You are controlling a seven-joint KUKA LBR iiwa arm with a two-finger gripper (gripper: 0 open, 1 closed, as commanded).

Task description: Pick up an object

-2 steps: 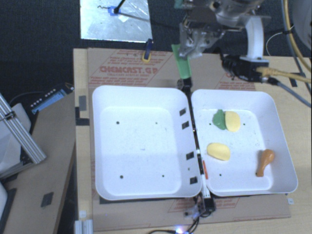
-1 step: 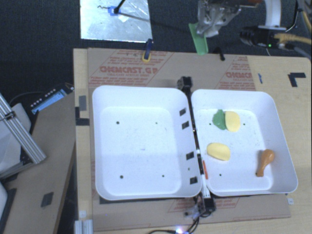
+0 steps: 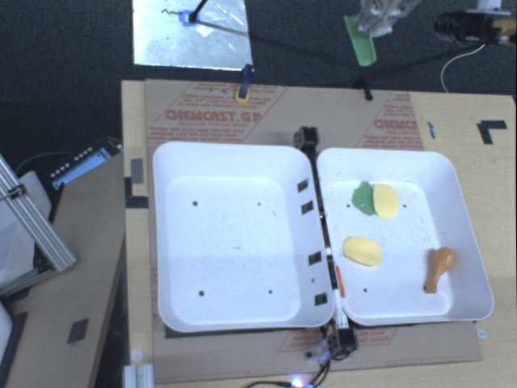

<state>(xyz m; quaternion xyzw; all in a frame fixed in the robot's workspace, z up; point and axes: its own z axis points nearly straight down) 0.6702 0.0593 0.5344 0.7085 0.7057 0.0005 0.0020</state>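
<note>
My fingers point(image 3: 380, 18) hang high at the far edge of the scene, beyond the desk point(image 3: 339, 107) and well apart from both bins. A flat green piece point(image 3: 361, 43) hangs down from between them, so I am clamped on it; it droops slightly, which tells me it is thin, light and soft, and I judge the hold on its upper end to be slim enough that a jolt could shake it loose.

The other things lie in the right bin point(image 3: 464, 208). A green lump point(image 3: 363, 198) touches a yellow piece point(image 3: 386, 201) toward the far side of the bin, a second yellow piece point(image 3: 363, 251) sits alone nearer the middle divider, and an orange-brown drumstick-shaped toy point(image 3: 439, 268) lies near the right wall. The left bin point(image 3: 174, 176) is beside it.

If I had to take another, I would choose the lone yellow piece: nothing crowds it, and it looks rounded and smooth, likely light plastic, so I would close across its narrow width at the middle. The drumstick toy would go best by its thin neck. The touching green and yellow pair risks a double grab or a nudge.
</note>
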